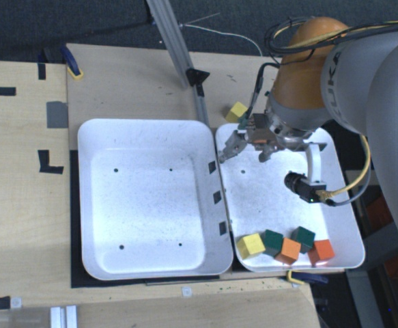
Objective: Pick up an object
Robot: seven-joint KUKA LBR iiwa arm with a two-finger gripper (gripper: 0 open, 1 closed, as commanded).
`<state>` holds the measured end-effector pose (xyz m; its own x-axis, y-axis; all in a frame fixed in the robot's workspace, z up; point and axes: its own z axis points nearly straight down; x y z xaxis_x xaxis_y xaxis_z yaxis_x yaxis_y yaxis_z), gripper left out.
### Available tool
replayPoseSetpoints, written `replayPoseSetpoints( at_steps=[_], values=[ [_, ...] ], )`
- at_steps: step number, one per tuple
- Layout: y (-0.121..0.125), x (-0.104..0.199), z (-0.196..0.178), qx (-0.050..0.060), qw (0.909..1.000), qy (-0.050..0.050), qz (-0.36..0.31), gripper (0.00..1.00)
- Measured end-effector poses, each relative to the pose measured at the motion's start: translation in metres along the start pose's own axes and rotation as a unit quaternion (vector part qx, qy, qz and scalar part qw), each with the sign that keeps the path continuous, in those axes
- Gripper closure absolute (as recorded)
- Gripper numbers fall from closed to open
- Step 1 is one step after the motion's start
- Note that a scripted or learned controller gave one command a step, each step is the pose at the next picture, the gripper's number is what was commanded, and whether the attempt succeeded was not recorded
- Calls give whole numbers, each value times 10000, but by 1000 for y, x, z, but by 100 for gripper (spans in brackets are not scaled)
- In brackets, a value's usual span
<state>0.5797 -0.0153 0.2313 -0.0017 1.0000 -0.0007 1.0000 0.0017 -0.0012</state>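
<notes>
The left bin (147,197) lies open from wall to wall, so a claw could come down anywhere within its rim. In the right bin (267,203) the middle floor is free, but a cluster of blocks (286,244) crowds the 6 o'clock wall, touching one another, and the arm (335,67) with its claw (248,147) hangs over the 12 o'clock end. A slanted grey pole (175,39) crosses the bench (117,87) at 12 o'clock, with a yellow block (237,111) just beyond the right bin's rim there.

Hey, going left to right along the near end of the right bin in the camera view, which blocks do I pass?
Yellow block → dark green block → orange block → second green block → red-orange block.
</notes>
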Motion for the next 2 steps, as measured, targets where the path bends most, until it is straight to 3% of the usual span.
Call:
replayPoseSetpoints(
  at_steps=[2],
  values=[
    [-9, -31, -3, 5, 10000, -1, 11, 0]
  ],
)
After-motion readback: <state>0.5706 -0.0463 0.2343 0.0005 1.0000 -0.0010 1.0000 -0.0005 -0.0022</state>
